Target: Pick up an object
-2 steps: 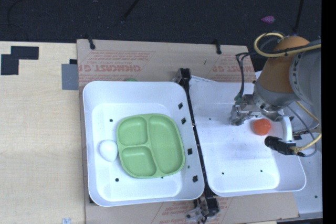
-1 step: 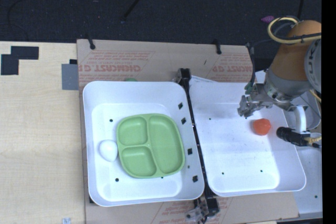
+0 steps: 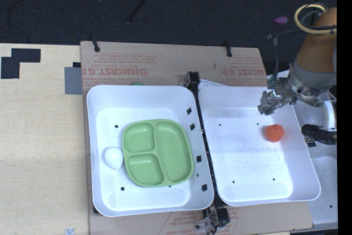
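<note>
A small orange-red object [image 3: 274, 132] lies on the floor of the right bin [image 3: 242, 173], near its right wall. My gripper [image 3: 268, 103] hangs over the upper right part of that bin, up and slightly left of the orange object, apart from it. In the left bin [image 3: 104, 102] a green divided plate [image 3: 157, 152] lies flat, and a white egg-shaped object [image 3: 114, 158] rests against the plate's left rim.
A black divider [image 3: 199, 135] runs between the two bins. Both bins sit on a cardboard sheet [image 3: 165, 63] over a light wooden bench. The arm's grey body with its orange band [image 3: 319, 52] stands over the right bin's far right corner.
</note>
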Available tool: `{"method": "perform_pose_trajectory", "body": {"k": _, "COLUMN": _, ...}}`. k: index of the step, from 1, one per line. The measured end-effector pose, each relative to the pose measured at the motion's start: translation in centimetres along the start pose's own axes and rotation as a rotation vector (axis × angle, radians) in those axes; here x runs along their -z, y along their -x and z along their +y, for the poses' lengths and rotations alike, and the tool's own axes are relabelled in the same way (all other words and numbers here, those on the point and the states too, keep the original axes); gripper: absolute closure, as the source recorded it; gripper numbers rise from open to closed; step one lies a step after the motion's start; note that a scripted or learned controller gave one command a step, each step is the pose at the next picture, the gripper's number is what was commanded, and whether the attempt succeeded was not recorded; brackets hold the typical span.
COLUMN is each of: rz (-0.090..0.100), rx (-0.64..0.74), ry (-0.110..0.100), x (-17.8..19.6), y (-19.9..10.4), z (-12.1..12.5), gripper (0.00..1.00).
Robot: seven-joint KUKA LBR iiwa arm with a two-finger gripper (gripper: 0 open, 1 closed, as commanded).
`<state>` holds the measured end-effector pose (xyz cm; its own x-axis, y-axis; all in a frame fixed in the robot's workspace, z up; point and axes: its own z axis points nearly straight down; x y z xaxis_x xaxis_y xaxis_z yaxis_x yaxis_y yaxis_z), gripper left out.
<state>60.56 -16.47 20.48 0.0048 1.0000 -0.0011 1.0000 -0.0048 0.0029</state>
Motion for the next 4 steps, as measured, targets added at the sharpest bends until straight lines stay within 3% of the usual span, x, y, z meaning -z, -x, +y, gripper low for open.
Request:
{"method": "perform_pose_trajectory", "body": {"k": 1, "rz": 0.0, "rx": 0.005, "ry": 0.0, "x": 5.3, "y": 0.1, "z": 0.1, "gripper": 1.0}}
{"method": "perform_pose_trajectory", "body": {"k": 3, "rz": 0.003, "rx": 0.009, "ry": -0.006, "x": 5.8, "y": -11.1, "z": -1.6, "gripper": 1.0}}
{"method": "perform_pose_trajectory", "body": {"k": 4, "rz": 0.002, "rx": 0.009, "ry": -0.006, "x": 5.7, "y": -15.7, "z": -1.2, "gripper": 1.0}}
